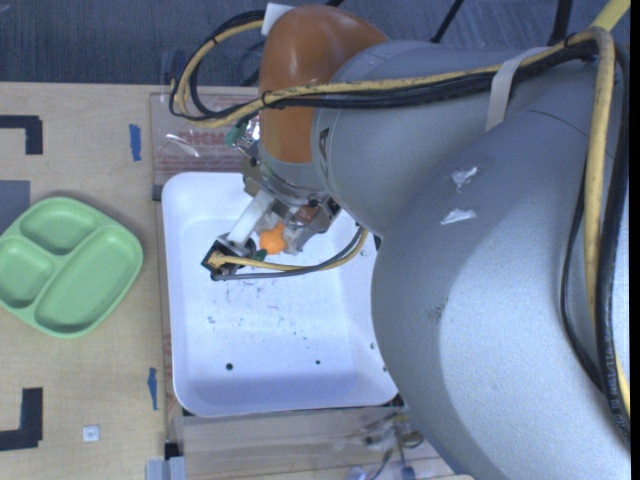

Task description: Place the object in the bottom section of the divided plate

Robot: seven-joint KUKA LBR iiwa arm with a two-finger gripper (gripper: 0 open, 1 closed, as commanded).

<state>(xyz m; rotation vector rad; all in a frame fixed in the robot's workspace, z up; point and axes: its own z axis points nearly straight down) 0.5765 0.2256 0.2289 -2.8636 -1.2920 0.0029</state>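
Observation:
A small orange object point(271, 240) shows just under my gripper point(283, 230), low over the upper middle of the white bin point(260, 358). The wrist hides most of the orange object, so I cannot tell whether it is held or lying on the bin floor. The green divided plate point(85, 280) lies on the wooden bench to the left of the bin, well away from the gripper. It has two small sections at its top and left and one large section at its bottom right, and all three look bare.
The big grey arm point(500, 248) covers the right half of the view and the bin's right side. Dark specks point(229, 367) dot the bin floor. Black corner marks point(30, 133) and blue tape strips point(135, 143) sit on the bench around the plate.

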